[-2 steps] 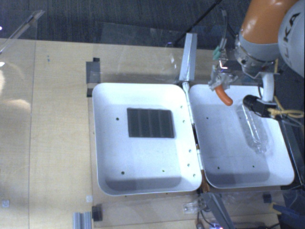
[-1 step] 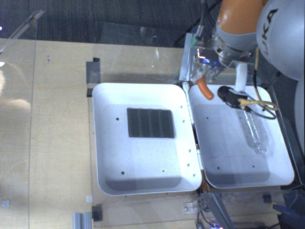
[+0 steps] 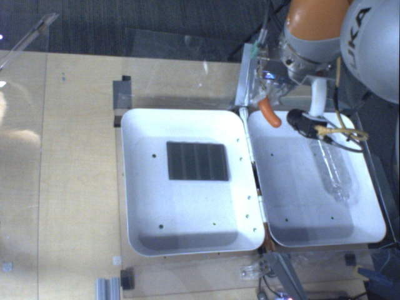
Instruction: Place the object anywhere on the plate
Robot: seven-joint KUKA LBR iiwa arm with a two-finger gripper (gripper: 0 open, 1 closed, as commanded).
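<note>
Over the far left corner of the right bin point(image 3: 294, 192), camera view: the claw point(image 3: 267, 97) hangs beneath the arm point(image 3: 325, 11), and a small orange sausage point(image 3: 269, 114) juts down and rightward from just under it. The sausage's top end meets the claw, but that spot is too small and cluttered to read. You cannot tell whether the claw is wide, narrow or gripping, so treat any hold as unproven. Whether the sausage's lower end touches the bin rim is also unclear.

- Plate point(image 3: 197, 161): a dark ribbed rectangle lying flat mid-floor in the left bin point(image 3: 187, 217), well apart from the sausage, with nothing on it.
- A clear bottle point(image 3: 331, 167) lies lengthwise in the right bin, off your route.
- The pale wood table point(image 3: 62, 167) carries both bins.

Handling, as a judgement:
- The sausage looks light, likely a toy, possibly soft or rubbery.
- Its round, smooth skin will tend to roll and to squirt out of a pinch.
- Take it across the middle of its length, not by a tapered end, so it cannot swing or pivot.
- Nothing about it looks fragile.
- Once released it may roll. The plate's ribs should help check that if you lay it along the grooves.
</note>
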